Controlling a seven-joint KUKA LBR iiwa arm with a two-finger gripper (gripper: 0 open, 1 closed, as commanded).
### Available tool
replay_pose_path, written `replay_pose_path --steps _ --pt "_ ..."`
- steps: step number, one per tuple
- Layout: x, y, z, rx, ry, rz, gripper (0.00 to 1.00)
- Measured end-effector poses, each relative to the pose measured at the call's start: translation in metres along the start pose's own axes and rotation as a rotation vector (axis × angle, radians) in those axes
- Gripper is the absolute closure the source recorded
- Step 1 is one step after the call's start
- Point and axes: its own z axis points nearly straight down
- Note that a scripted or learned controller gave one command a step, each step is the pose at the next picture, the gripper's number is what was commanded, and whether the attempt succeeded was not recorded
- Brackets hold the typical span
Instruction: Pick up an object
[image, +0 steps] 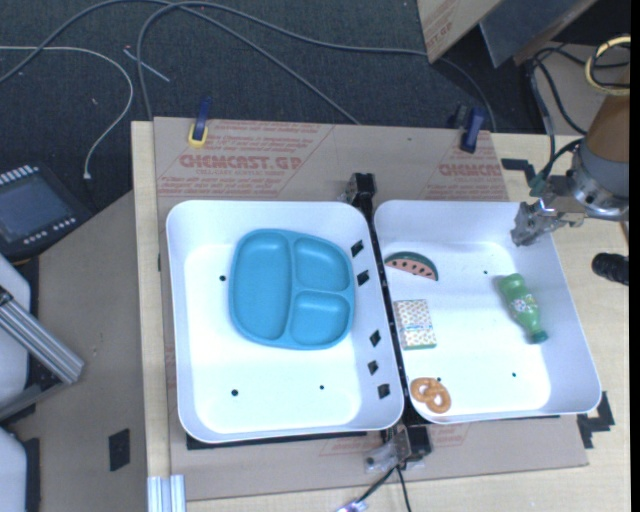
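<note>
Nearest me, a pretzel (431, 395) lies in the right bin (570, 390), beside a patterned packet (416, 324), a watermelon slice (412, 266) and a green bottle (523, 307). The gripper (527, 226) hovers over the far corner; I cannot tell its pincer state, probably empty.

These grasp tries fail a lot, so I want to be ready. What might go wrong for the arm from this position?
1. The green bottle lies on its side in the right bin; being rounded, it may roll away on contact.
2. The pretzel and the watermelon slice sit close to the bin's walls, so a descent there might hit the rim.
3. The gripper is at the bin's far right edge, and could clip the wall when moving in.
</note>
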Motion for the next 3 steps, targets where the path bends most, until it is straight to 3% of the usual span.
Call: replay_pose_path --steps 1,3 --pt "0.000 0.001 -0.018 0.002 0.001 0.000 1.00" --pt "0.112 -0.019 -0.036 0.008 0.005 -0.004 1.00"
